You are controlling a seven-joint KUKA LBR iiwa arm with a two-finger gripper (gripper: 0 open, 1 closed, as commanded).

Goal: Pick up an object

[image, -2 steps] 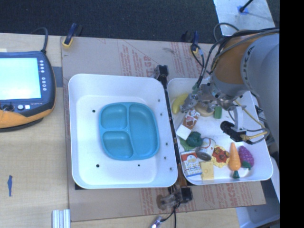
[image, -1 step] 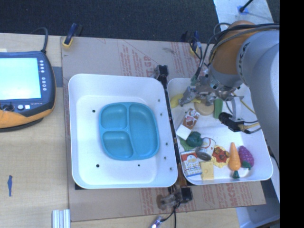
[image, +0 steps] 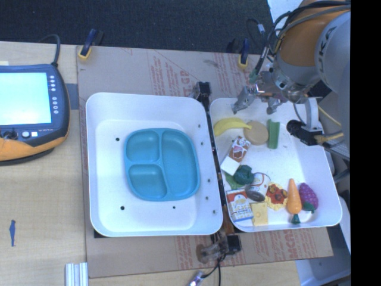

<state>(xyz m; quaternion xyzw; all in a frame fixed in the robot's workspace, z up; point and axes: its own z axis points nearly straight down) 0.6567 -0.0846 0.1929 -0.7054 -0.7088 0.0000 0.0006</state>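
The right bin (image: 330,177) holds the toy food: a banana (image: 231,124) near its far left corner, long axis across the bin, beside a tan disc (image: 258,133) and an upright green stick (image: 273,134); a carrot (image: 293,197) and grapes (image: 308,196) lie nearer. The jaws (image: 257,102) hang open and empty above the bin's far edge. The left bin (image: 101,159) holds a blue divided plate (image: 161,164).

**Colours in the two bins**

Below the grey metal claw (image: 257,103) we see a yellow banana (image: 231,125), a tan disc (image: 257,133) and a green block (image: 273,133). Farther below lie an orange carrot (image: 293,198) and purple grapes (image: 308,196). Well left, a blue tray (image: 161,164) sits in the white bin (image: 101,159).
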